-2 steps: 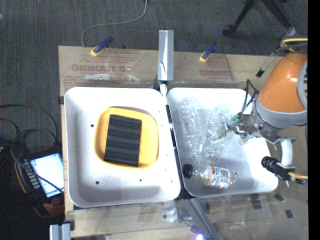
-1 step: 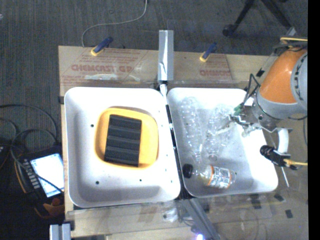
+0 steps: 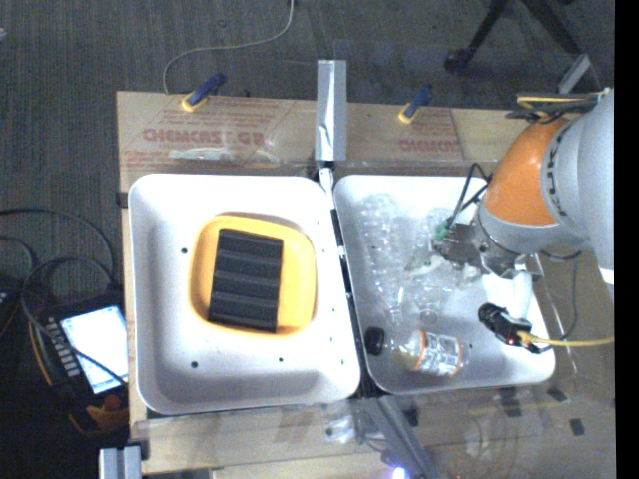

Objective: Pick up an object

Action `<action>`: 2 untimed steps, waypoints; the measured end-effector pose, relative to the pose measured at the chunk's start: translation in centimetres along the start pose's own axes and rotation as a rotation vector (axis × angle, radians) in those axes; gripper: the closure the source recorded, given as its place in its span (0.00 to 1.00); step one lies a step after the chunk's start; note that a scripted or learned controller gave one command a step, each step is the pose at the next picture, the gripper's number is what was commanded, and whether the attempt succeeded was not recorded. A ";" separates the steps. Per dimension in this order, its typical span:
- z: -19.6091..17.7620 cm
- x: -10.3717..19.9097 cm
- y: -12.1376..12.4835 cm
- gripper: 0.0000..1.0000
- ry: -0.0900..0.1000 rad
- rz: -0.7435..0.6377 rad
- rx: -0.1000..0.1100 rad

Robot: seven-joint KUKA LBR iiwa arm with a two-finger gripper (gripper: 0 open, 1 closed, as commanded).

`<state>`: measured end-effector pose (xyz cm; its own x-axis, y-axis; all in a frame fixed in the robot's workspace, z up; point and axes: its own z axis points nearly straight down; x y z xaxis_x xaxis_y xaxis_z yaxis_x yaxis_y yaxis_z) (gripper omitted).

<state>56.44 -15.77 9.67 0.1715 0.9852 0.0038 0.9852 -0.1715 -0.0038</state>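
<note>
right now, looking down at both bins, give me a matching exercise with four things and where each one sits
Things:
1. yellow tray with the black ribbed block
2. clear plastic bottle with a black cap and orange label
3. clear plastic cups
4. blue-handled clamp

Places:
A. front of the right bin, lying on its side
B. cardboard edge behind the left bin
C. middle of the left bin
D. back half of the right bin

Pairs: 1-C, 2-A, 3-D, 4-B
</note>
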 end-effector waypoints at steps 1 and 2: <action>0.7 0.0 10.6 0.00 -0.009 -0.076 -0.002; 0.7 -1.7 6.3 0.00 -0.010 -0.335 -0.011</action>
<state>62.36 -18.57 8.97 -0.1623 0.9867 -0.0069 0.9867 0.1624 0.0064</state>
